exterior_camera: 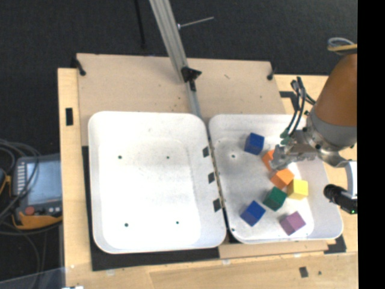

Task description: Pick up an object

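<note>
Apparently the gripper (278, 156) hovered over a small orange wooden cube (268, 158) near the right bin's (231, 161) far edge; whether it gripped was unclear. Light, rigid; flat opposite faces suited grasping.

Bins (150, 179): smooth white plastic, matt, faintly scuffed. Surface (174, 83): pale wood board, matt. Slanted rail (169, 32): ribbed bare metal. Blocks (253, 212): matt painted faces. Floor (54, 23): dark carpet-like weave.
</note>
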Controlling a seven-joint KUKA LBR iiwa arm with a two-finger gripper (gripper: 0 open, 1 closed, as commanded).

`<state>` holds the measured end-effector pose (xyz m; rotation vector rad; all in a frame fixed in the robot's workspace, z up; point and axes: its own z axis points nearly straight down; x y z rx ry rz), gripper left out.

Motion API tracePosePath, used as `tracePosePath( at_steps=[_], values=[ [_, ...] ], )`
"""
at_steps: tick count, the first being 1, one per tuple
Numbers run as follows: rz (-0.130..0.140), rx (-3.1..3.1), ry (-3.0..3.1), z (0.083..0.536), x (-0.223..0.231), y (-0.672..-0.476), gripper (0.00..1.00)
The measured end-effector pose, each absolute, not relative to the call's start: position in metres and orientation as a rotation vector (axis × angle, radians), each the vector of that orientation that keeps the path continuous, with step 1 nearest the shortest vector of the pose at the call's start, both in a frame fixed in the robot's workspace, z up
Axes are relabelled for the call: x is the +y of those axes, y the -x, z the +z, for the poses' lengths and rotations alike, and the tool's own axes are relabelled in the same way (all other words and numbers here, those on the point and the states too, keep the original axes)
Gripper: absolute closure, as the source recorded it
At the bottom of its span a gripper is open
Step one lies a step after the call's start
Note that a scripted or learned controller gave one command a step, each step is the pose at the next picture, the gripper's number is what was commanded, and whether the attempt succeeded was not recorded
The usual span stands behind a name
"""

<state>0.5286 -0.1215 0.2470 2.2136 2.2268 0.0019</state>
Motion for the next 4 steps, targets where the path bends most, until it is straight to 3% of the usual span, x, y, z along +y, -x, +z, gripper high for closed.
tracePosePath(
  at_steps=[4],
  values=[
    [0.001, 2.230, -2.214, 0.234, 0.079, -0.537, 1.00]
  ],
)
